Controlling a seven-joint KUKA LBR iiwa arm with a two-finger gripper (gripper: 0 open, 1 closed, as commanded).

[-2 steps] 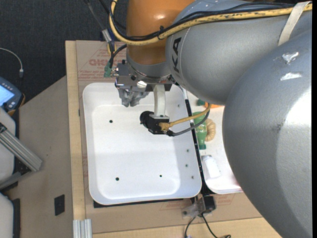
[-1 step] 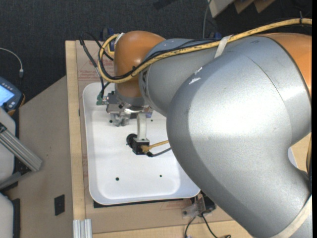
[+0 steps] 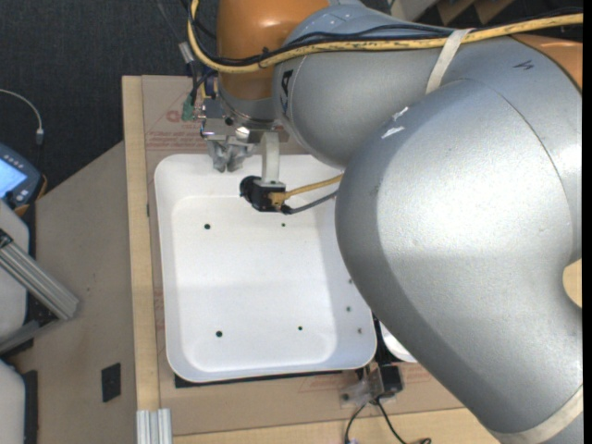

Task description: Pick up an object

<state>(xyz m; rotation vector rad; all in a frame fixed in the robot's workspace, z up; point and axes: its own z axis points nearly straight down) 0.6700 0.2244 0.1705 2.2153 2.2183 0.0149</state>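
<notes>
Casing of the grey arm covers the right side of the scene, so what lies beneath it is hidden; a white sliver peeks out under its lower edge, too little to identify. The orange band sits at the top, wrapped by yellow cable, and below it the hand hangs over the far rim of the white bin. Its metal parts are bunched and partly in shadow, so whether the hand is wide, narrow or holding anything cannot be told. Under a pale bar that drops from the hand lies a small black lump, on or just above the bin floor near the far wall, with a tan lead running from it to the right under the arm. It is hard to make out whether this lump is a loose object or belongs to the hand. Four small dark dots mark the bin floor. The bin rests on the brown bench. At the left edge a device with a blue screen is cut off.
</notes>
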